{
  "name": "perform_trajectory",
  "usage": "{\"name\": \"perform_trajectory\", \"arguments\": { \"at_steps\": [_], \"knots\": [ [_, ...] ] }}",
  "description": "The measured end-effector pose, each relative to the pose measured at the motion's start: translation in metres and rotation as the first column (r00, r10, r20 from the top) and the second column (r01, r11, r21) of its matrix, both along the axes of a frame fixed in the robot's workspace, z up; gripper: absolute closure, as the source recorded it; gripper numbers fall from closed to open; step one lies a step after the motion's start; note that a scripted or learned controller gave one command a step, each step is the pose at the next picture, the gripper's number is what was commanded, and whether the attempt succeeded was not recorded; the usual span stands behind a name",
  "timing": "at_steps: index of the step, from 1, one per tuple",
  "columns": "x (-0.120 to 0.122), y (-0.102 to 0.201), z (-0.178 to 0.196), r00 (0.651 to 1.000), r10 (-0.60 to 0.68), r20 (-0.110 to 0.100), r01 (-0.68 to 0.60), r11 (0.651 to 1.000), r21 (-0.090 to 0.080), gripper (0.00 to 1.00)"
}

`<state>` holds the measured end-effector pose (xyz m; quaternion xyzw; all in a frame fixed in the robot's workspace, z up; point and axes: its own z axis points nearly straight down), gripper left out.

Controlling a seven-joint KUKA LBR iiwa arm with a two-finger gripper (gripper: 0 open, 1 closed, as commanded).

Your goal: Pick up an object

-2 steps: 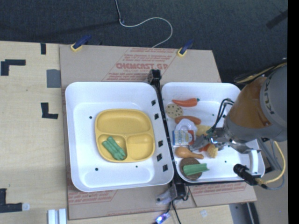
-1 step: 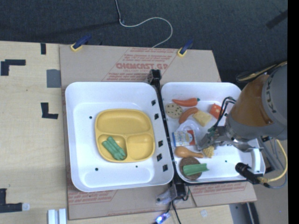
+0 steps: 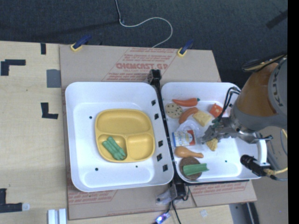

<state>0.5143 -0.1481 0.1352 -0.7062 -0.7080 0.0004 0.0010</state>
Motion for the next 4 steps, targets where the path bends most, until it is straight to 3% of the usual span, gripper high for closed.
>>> {"name": "perform_trajectory", "arguments": {
  "at_steps": [2,4],
  "knots": [
    [-0.003,0.011,0.089,1.000,0.000,0.000,0.000,1.000,-0.001,1.00],
    [-0.003,0.121,0.080,1.000,0.004,-0.006,-0.004,1.000,0.001,1.00]
  ]
}}
